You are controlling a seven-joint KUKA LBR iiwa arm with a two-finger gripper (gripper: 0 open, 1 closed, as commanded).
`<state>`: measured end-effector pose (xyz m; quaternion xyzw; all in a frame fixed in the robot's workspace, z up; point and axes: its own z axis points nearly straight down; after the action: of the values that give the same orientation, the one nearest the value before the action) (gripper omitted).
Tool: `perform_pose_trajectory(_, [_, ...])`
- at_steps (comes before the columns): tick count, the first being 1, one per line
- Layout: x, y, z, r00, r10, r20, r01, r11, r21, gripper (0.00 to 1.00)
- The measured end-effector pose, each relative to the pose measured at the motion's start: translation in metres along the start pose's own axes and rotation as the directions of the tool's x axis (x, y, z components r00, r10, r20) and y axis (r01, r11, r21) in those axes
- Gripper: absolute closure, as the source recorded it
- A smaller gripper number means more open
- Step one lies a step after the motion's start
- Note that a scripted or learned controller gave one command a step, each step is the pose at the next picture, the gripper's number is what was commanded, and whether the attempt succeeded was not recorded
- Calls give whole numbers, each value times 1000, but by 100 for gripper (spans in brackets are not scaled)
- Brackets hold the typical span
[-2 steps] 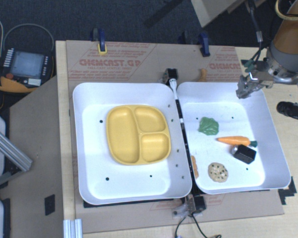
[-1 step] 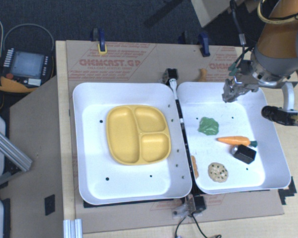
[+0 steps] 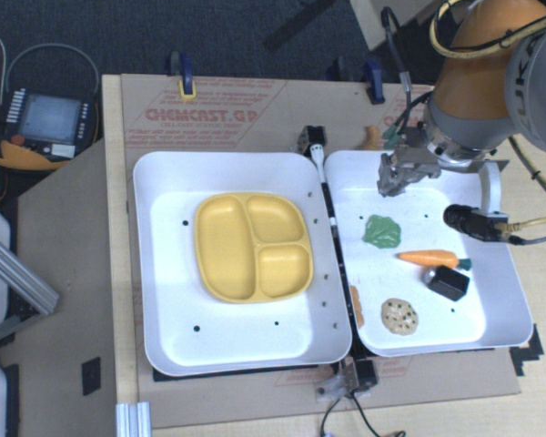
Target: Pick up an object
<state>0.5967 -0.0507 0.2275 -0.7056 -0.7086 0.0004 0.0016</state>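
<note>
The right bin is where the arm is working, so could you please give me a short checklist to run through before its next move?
1. Gripper over the right bin: ok.
2. Jaws open or shut: cannot tell.
3. Nothing seen held: ok.
4. Green piece just below the gripper, lying apart from the carrot: ok.
5. Black block close against the carrot's tip, touching or not: cannot tell.
6. Cookie lying apart near the front: ok.
</note>
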Motion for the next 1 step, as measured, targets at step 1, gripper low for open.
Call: perform_pose_trajectory(1, [54, -10, -10, 1000, -2, -1, 2, 1000, -1, 100])
